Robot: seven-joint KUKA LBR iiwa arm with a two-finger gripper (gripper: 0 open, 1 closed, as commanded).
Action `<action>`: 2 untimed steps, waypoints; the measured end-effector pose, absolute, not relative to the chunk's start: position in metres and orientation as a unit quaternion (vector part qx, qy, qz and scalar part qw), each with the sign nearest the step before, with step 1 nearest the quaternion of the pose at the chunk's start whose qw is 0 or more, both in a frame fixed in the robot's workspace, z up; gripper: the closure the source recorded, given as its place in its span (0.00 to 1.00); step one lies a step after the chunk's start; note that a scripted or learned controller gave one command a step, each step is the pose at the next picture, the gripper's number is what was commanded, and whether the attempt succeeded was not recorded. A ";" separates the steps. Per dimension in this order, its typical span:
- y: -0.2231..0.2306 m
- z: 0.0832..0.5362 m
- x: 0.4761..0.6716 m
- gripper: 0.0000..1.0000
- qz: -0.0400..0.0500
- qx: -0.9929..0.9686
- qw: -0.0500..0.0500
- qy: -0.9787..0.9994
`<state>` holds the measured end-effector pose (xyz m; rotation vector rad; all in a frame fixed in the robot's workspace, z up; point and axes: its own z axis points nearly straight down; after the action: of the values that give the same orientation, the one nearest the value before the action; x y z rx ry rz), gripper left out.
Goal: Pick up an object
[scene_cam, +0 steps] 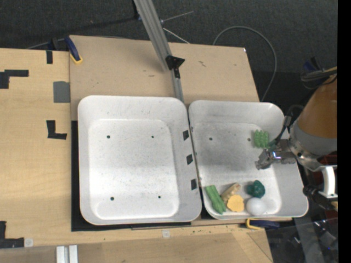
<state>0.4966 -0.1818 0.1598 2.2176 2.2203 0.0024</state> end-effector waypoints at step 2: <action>-0.181 0.245 0.504 1.00 0.000 0.707 0.001 0.708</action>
<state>0.5041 -0.1809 0.2454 2.2185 2.2220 0.0012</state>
